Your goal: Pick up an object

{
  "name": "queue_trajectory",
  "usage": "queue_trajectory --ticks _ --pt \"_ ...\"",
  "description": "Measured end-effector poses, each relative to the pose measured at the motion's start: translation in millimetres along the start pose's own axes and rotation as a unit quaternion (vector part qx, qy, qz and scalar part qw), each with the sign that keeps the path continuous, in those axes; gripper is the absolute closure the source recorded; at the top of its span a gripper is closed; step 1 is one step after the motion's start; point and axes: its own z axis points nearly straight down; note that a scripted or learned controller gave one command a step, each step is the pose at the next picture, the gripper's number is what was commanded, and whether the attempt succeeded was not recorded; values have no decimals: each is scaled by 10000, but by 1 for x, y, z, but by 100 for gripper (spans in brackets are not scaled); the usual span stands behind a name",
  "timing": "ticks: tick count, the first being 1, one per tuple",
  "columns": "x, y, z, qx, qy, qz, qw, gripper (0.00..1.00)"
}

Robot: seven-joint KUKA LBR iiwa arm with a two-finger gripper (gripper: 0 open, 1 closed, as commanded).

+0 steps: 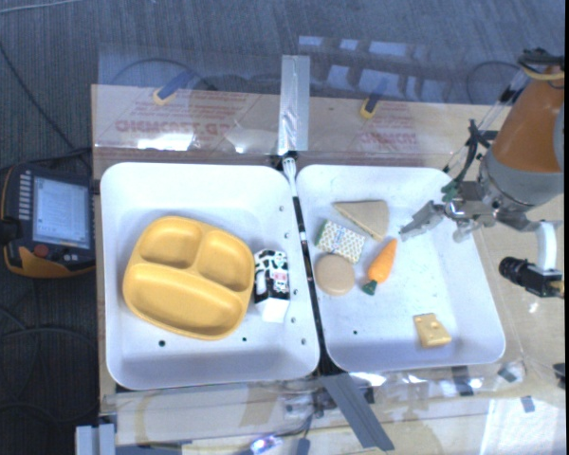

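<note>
The right bin (474,282) holds an orange carrot (382,261), a tan bread triangle (364,216), a green-checked cracker (341,240), a round tan cookie (334,275) and a yellow cheese piece (431,329). My gripper (437,227) hovers over the bin's upper right part, to the right of the bread and up and right of the carrot. Its two fingers (413,225) are spread apart, open, with nothing between them.
The left bin (123,349) carries a yellow divided plate (190,275) and a black-and-white milk carton (273,278) by the wall between the bins. A handheld control pendant (47,218) lies left of the bench. The grey and orange arm (531,140) stands at the right.
</note>
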Motion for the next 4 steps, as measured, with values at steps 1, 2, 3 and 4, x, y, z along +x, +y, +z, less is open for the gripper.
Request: queue_trajectory --ticks 1,2,3,4 --pt "-25 38 71 10 19 340 9994 0" --pt "45 13 97 -59 -33 -43 10000 0" --pt "39 14 97 -72 -35 -1372 9905 0" --pt "41 15 87 -85 -17 -1376 9905 100"
